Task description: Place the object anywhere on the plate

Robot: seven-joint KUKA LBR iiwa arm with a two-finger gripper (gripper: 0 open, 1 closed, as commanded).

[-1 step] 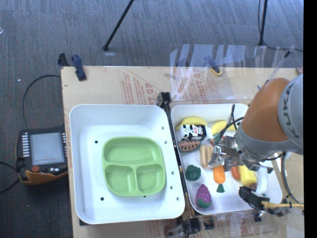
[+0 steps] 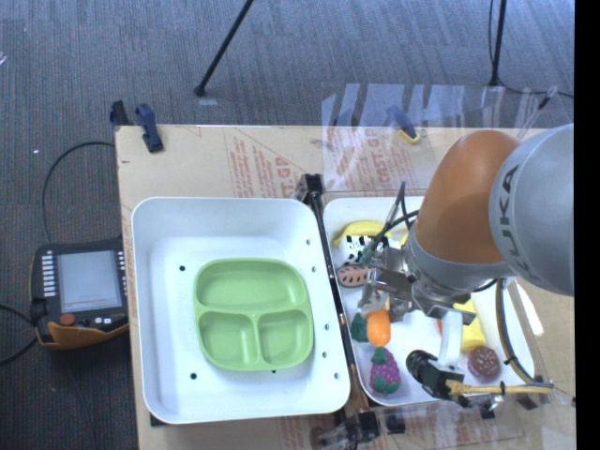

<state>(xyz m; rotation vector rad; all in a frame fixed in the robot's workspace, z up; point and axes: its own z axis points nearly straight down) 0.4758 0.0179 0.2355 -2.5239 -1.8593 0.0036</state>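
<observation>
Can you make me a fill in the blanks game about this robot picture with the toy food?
1. The plate in the left bin is the colour ____.
2. The plate is split into ____ sections.
3. The toy food, like the purple grapes, lies in the ____ bin.
4. The arm wears a band coloured ____.

Missing words: green; three; right; orange
</observation>
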